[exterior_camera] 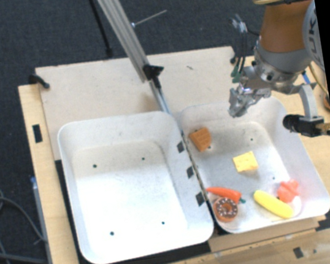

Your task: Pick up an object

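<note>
Right bin (290, 139): five small items

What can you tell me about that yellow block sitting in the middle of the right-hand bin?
The yellow block is a small, squarish chunk, pale yellow with a matte look, perhaps foam or a toy piece of cheese. It lies flat on the floor of the right bin, near the middle, slightly turned against the bin's edges. Nothing touches it: the orange-brown block lies up and to its left, the yellow banana below it. The tool hangs over the bin's far edge, well apart from it.
</note>
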